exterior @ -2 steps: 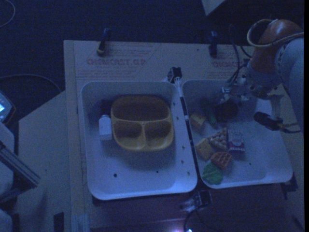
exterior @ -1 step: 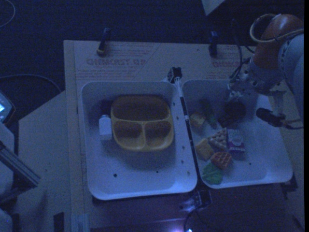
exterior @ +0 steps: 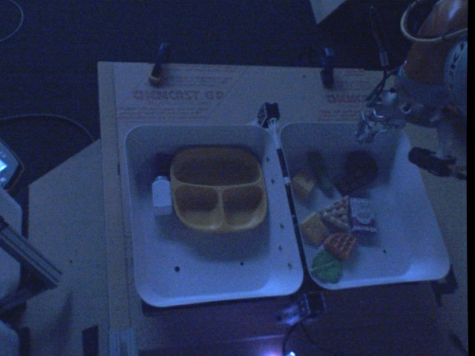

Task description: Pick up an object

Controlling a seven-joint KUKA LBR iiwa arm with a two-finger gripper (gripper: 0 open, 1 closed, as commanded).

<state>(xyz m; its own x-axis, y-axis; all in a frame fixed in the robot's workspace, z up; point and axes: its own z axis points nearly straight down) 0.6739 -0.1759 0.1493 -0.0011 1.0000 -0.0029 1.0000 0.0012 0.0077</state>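
The light is dim and blue. My gripper [exterior: 368, 127] hangs over the back edge of the right bin [exterior: 415, 236], above and to the right of the toy foods. Below it in the bin lie a dark round cookie-like piece [exterior: 358, 169], a small yellow block [exterior: 302, 183], a dark green piece [exterior: 324, 181], a waffle-like piece [exterior: 336, 213], a small white and red carton [exterior: 362, 215], an orange piece [exterior: 313, 228], a red waffle [exterior: 341, 245] and a green leaf shape [exterior: 326, 267]. Nothing shows between the fingers.
The left bin [exterior: 148, 265] holds a yellow divided plate [exterior: 218, 188] and a small white bottle [exterior: 161, 195] at its left side. Clamps [exterior: 158, 64] sit along the back of the bench. A divider rail [exterior: 286, 191] runs between the bins.
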